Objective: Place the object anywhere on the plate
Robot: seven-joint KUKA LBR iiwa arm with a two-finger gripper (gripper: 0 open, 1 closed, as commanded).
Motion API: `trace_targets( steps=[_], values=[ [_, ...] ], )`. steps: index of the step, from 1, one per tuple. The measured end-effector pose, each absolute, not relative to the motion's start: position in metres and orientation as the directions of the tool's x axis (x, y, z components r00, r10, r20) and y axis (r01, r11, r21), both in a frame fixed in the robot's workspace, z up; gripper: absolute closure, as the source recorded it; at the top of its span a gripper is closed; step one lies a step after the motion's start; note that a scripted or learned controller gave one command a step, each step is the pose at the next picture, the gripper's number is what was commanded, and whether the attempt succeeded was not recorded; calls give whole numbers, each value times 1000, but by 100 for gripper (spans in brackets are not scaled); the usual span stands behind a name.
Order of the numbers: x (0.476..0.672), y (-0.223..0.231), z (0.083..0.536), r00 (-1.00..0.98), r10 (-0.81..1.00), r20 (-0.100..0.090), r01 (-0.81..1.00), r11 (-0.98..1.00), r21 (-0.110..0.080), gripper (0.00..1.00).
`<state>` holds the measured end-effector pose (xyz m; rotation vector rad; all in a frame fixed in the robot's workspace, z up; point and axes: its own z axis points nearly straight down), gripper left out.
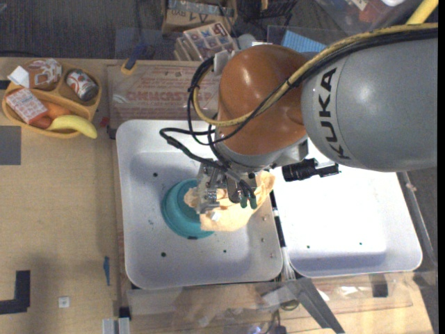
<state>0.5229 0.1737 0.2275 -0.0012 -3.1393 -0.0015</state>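
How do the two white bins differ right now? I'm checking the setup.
The left bin holds a teal plate and a pale yellow object; the right bin shows bare white floor. The gripper hangs over the left bin, while the arm's grey body covers the right bin's far part. Both are shallow, white, about the same size, and sit side by side.

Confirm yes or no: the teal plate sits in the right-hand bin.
No, the teal plate lies in the left bin, beside the tool.
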Motion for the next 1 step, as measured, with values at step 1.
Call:
trace_targets(
  steps=[1],
  values=[
    [523, 173, 228, -1000, 1, 2, 1, 1000, 1, 0]
  ],
)
